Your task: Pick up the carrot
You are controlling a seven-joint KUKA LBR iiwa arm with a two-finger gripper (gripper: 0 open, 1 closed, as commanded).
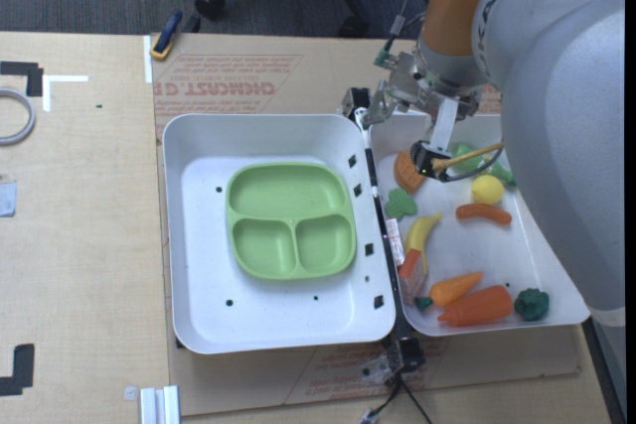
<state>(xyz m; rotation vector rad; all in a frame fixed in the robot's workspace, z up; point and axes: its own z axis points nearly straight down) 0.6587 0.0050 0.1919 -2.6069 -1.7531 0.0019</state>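
Observation:
A small orange carrot [455,288] with a green tip lies near the front of the right bin [553,265]. Just in front of it lies a larger orange-red carrot-shaped piece [479,307]. My gripper [373,107] hangs over the back left corner of that bin, well behind both pieces and apart from them. The grey arm and its orange band cover the bin's back right part.
The left bin [189,213] holds a green divided plate [291,218]. The right bin also holds an orange half-round piece [406,172], a green leaf [399,204], a yellow lemon [487,189], an orange sausage [483,212], a yellow banana [421,231] and a dark green vegetable [532,303].

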